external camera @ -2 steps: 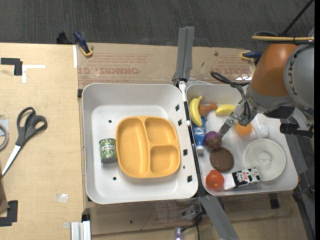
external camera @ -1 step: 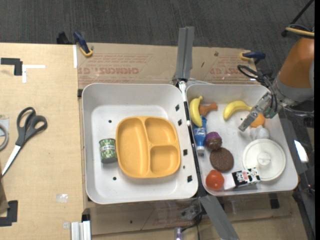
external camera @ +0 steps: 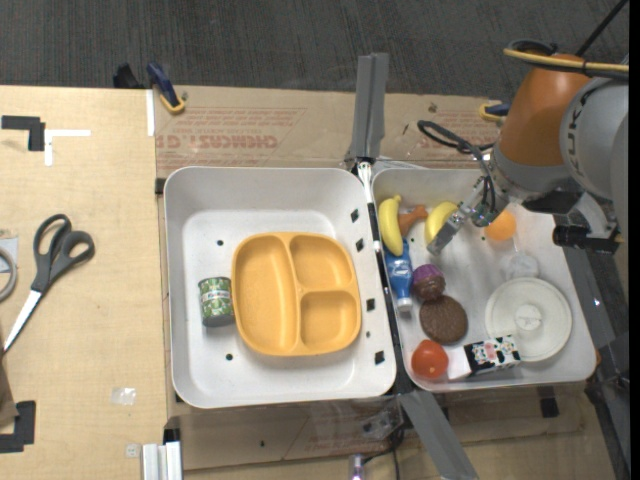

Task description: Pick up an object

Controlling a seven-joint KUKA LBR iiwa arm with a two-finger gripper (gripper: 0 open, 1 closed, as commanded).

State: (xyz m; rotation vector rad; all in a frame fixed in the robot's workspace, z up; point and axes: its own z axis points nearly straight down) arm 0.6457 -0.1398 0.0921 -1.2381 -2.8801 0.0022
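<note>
My gripper (external camera: 452, 230) hangs low in the back left part of the right bin (external camera: 575, 368), reaching down and left from the orange-banded wrist. It sits right against a small yellow fruit (external camera: 437, 216), which lies beside an orange piece (external camera: 413, 213) and a banana (external camera: 389, 225). I cannot tell whether the yellow fruit is gripped or merely touched. An orange ball (external camera: 501, 226) lies just right of the gripper. In front lie a blue bottle (external camera: 400, 280), a purple fruit (external camera: 429, 282), a brown round piece (external camera: 443, 319) and a red tomato (external camera: 429, 359).
A white lidded bowl (external camera: 528, 317) and a small printed carton (external camera: 492, 354) fill the right bin's front right. The left bin (external camera: 190, 208) holds a yellow divided plate (external camera: 297, 293) and a green can (external camera: 214, 300). Scissors (external camera: 48, 263) lie on the bench at left.
</note>
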